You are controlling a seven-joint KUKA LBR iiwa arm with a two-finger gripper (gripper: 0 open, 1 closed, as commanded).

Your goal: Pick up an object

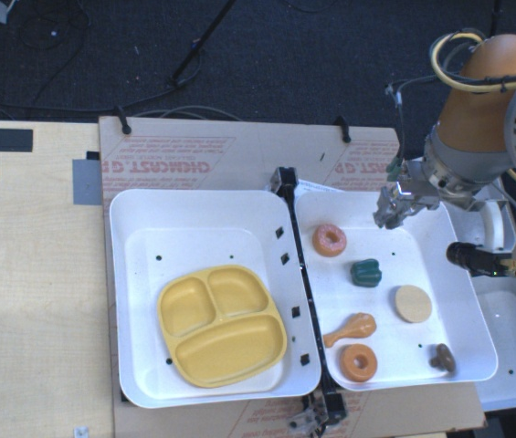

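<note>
From above I see my gripper (393, 210) hovering over the right bin's (466, 286) far edge, finger spread impossible to tell, holding nothing visible, with the pink doughnut (330, 240) nearest, lying just left and slightly toward me, the green pepper (365, 272) beyond.

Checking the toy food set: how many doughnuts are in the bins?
2, both in the right bin. The pink doughnut lies near its far left corner; the orange doughnut lies at its near edge, beside the drumstick.
</note>
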